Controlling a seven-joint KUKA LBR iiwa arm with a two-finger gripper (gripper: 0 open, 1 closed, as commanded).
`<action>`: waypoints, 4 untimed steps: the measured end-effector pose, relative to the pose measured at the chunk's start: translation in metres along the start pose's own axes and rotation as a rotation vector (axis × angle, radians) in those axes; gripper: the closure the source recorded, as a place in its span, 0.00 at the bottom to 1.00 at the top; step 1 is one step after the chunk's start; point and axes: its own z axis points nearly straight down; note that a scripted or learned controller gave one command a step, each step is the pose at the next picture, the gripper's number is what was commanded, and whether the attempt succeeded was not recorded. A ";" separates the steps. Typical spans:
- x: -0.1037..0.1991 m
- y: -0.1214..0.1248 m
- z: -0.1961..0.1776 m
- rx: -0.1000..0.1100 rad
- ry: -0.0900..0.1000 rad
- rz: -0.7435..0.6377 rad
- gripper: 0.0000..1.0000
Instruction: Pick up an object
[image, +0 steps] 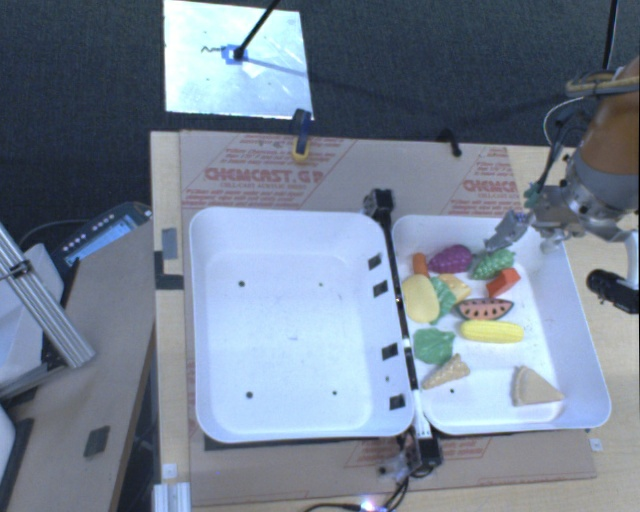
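Pincer (506, 232) above right bin (575, 330), beside green toy (491, 265), grip state unclear

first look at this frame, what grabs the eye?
The cluster of colorful toy food packed into the right bin, mostly along its left and upper part. Next, the end effector hanging over that bin's top edge, beside the green leafy piece. The left bin is a broad white expanse.

toy foods (465, 300) lie clustered in the right bin (580, 340), with 1 tan wedge (535, 387) apart near its front.
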 end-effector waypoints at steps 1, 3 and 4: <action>-0.025 -0.037 0.143 0.013 0.003 0.005 0.00; -0.006 0.013 0.134 -0.023 -0.007 0.001 1.00; 0.014 0.058 0.142 0.027 -0.008 -0.002 1.00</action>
